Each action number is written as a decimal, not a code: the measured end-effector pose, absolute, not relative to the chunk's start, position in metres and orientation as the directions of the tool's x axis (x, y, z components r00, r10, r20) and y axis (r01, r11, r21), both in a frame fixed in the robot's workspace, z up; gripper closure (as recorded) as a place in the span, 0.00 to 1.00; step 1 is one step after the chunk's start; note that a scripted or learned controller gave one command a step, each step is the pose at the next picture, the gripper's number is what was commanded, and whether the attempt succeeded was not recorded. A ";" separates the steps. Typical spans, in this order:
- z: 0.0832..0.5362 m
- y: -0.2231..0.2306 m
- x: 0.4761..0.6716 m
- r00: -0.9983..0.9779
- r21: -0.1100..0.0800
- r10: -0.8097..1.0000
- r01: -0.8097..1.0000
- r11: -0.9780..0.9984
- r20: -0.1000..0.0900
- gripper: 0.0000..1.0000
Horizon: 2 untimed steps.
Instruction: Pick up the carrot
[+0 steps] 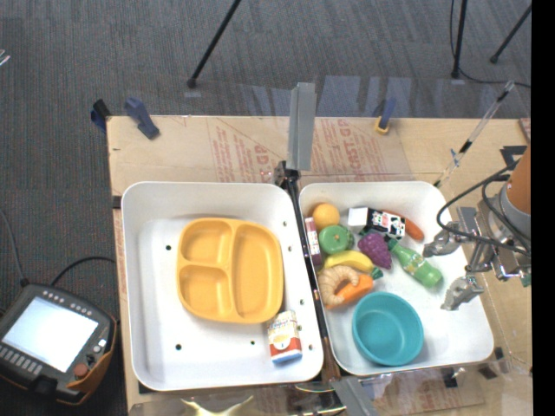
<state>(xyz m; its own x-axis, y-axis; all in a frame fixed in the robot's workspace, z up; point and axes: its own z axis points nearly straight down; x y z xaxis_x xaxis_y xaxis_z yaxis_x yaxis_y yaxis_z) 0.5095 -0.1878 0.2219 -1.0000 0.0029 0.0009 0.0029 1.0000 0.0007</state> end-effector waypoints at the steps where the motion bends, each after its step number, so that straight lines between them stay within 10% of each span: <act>1: 0.105 -0.128 0.540 -1.000 0.006 0.006 0.006 1.000 0.013 0.00; 2: 0.088 -0.088 0.533 -0.999 -0.004 -0.039 -0.039 0.999 -0.004 0.00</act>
<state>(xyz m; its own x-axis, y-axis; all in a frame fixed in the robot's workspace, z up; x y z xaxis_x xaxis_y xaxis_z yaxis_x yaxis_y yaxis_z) 0.5329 -0.0883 0.0885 -0.9992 -0.0388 -0.0037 -0.0388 0.9992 -0.0043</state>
